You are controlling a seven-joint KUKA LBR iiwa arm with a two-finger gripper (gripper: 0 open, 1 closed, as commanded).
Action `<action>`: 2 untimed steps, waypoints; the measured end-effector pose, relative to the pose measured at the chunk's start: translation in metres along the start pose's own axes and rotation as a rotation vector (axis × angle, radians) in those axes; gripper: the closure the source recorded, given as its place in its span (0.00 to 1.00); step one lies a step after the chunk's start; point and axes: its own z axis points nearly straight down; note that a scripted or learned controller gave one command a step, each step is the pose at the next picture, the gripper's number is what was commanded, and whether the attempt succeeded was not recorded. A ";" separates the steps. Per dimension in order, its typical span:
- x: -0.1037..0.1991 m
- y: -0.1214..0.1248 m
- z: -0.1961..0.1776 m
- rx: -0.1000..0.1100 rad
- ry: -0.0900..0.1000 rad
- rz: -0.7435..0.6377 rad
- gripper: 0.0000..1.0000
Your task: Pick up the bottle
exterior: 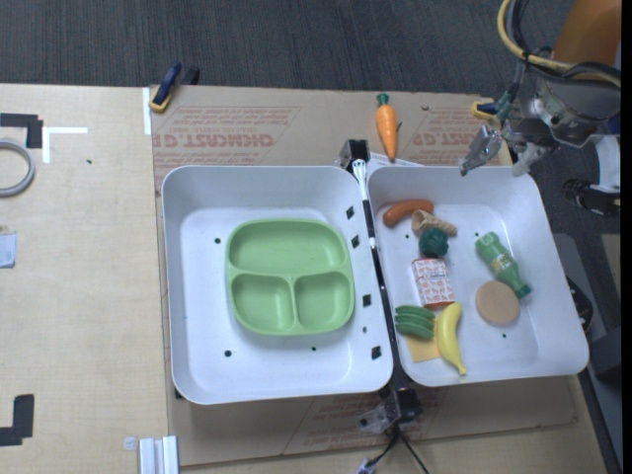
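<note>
Glossy green plastic bottle point(502, 263); smooth white plastic bins point(188, 294); matt cardboard point(247, 131) beneath.

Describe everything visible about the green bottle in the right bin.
The green bottle is small and looks like plastic, with a pale label band around its middle and a darker green neck and cap end. It lies on its side, slanted, cap end toward the bin's near right. It rests on the floor of the right bin, its cap end beside the round tan disc, possibly touching. The gripper hangs above the bin's far rim, apart from it.

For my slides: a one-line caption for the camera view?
Gripper above the right bin's far rim; green bottle lies inside among toy food.
</note>
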 end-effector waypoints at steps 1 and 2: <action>-0.019 -0.057 0.113 -0.001 0.000 -0.145 0.00; -0.020 -0.056 0.103 -0.003 -0.001 -0.143 1.00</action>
